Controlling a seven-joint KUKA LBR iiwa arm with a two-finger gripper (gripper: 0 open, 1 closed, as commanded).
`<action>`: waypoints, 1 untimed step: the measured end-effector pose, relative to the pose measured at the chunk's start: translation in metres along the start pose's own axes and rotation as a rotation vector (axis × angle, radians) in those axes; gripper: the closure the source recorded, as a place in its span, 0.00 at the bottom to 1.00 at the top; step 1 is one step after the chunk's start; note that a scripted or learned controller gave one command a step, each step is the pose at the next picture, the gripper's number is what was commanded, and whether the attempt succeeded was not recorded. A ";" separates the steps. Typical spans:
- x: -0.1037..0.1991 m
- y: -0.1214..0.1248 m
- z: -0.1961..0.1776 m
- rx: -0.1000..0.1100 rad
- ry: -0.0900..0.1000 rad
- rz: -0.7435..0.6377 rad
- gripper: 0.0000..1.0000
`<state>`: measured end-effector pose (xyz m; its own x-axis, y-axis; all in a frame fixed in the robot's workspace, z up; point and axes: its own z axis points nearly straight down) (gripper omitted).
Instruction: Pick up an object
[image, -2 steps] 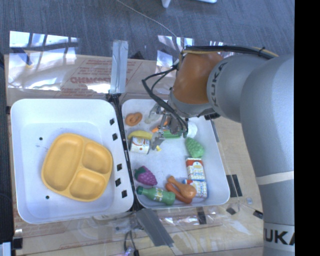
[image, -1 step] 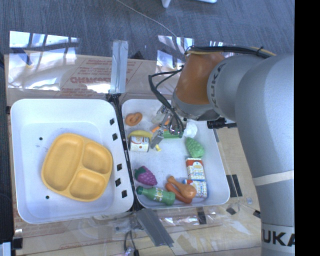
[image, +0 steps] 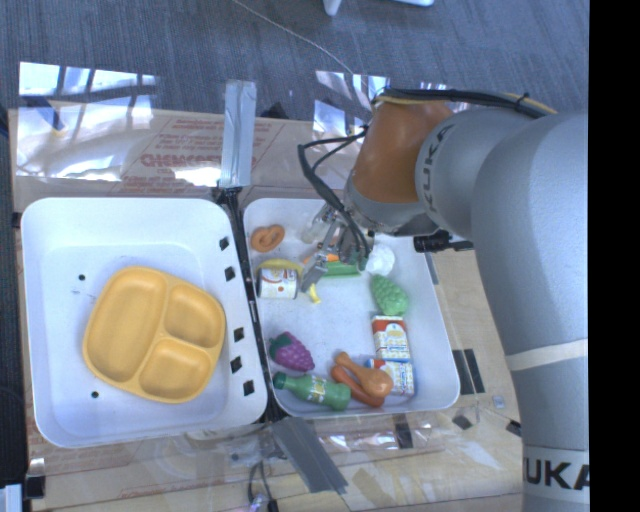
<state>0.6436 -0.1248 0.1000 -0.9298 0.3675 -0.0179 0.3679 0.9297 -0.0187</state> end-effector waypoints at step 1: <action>0.037 0.007 0.004 -0.012 0.011 -0.078 0.00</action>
<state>0.6118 -0.1049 0.0952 -0.9558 0.2941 -0.0062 0.2941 0.9557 -0.0076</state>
